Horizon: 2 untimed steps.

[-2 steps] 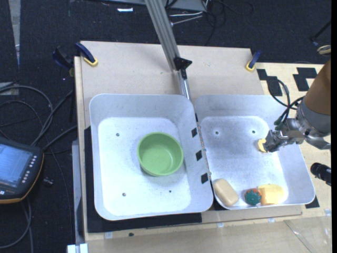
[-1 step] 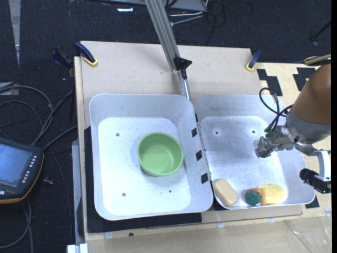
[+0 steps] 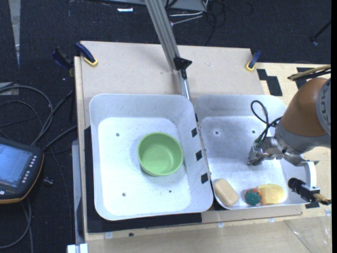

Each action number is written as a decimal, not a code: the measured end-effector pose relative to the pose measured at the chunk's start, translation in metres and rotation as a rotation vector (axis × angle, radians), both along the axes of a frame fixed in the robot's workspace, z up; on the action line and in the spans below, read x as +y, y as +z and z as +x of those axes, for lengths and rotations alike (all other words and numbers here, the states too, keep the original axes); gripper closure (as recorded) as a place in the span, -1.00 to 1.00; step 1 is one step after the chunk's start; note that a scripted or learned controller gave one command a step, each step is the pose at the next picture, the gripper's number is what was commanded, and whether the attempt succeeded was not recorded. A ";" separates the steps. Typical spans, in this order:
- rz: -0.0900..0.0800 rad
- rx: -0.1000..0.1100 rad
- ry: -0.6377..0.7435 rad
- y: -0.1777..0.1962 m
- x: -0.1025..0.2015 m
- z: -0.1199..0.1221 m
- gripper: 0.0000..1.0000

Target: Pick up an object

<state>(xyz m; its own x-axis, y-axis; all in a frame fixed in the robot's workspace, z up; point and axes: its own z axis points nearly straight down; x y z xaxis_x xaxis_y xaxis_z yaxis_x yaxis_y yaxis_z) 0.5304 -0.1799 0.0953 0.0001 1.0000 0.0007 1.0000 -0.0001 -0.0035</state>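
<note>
Hanging low over the right bin (image 3: 231, 121), the pincer (image 3: 256, 158) sat near the bin's middle-right floor, with the arm (image 3: 305, 117) coming in from the right. Whether its tips stood wide or narrow could not be told; they were small, dark and blurred against the white floor, and nothing showed between them.

Three candidates lay along the right bin's near edge: a tan block (image 3: 226, 192) at the near-left corner, a small teal and red ball (image 3: 253, 196) just beside it, and a yellow lump (image 3: 271, 193) touching or nearly touching the ball. All three rested on the bin floor, apart from the pincer and nearer the camera than it. A green bowl (image 3: 160, 154) sat upright in the middle of the left bin (image 3: 105, 141), well apart from the arm.

By the look of it, the task was barely begun: the arm was down at working height, yet no object was lifted or visibly gripped. Left to do, as I judged it, were moving over one of the items, closing on it, and raising it clear of the bin. The ball and lump crowding each other could spoil a clean grasp.
</note>
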 end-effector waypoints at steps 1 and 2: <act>-0.001 -0.004 0.000 0.001 0.000 0.000 -1.00; -0.001 -0.005 0.000 0.011 0.000 0.000 1.00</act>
<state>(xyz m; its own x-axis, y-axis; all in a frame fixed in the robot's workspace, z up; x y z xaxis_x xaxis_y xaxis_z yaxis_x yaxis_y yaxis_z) 0.5309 -0.1801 0.1060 0.0002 1.0000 -0.0003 1.0000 -0.0002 0.0015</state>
